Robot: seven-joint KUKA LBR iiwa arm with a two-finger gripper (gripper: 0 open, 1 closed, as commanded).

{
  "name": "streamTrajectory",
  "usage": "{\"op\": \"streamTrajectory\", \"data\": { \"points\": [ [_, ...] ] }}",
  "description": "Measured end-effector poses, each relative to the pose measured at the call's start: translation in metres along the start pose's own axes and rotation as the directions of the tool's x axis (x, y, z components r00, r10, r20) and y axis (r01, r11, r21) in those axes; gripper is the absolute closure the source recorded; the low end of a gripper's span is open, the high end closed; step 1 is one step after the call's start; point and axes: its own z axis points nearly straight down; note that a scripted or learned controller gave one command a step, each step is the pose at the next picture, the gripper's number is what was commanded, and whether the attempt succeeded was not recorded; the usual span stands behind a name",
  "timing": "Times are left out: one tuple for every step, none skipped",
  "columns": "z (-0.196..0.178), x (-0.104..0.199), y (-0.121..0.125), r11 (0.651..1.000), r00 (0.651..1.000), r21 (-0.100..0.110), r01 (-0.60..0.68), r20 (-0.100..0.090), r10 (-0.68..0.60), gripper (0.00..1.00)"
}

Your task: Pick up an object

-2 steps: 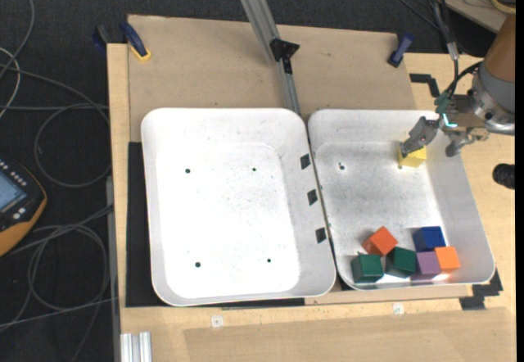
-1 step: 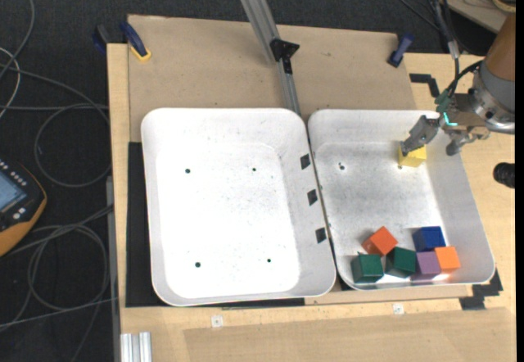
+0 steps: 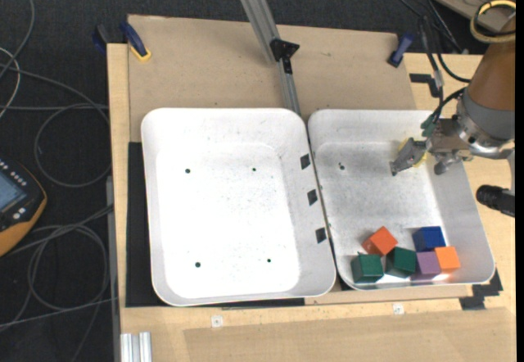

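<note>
So I'm reaching in from the right side, and my gripper is hanging over the upper part of the right bin, up near its back wall. Nothing is between my fingers. As for how wide they are, honestly I can't tell from this angle; it's all a small greyish blur with something yellowish by one finger, so I'm not calling it.

The stuff I could grab is all bunched in the near right corner of that same bin, well apart from where I'm hovering. There's an orange block tilted on the left side of the pile, a dark green block in front of it against the near wall, and another green block just beside that one. Then a blue block farther back, a purple block in front of it, and a second, smaller orange cube at the right end, touching the purple one. They're packed tight, most of them touching a neighbour.

The left bin sits right alongside, its white floor speckled with dark dots. A grey metal pole slants in from above between the bins.
</note>
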Motion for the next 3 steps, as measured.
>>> {"op": "streamTrajectory", "data": {
  "points": [
    [0.064,0.001,0.002,1.000,1.000,0.000,0.001,-0.001,-0.001,0.00],
    [0.096,0.001,0.001,1.000,1.000,-0.002,0.001,0.000,-0.001,0.00],
    [0.083,0.001,0.003,1.000,1.000,-0.009,0.001,0.001,-0.001,1.00]
  ]
}}
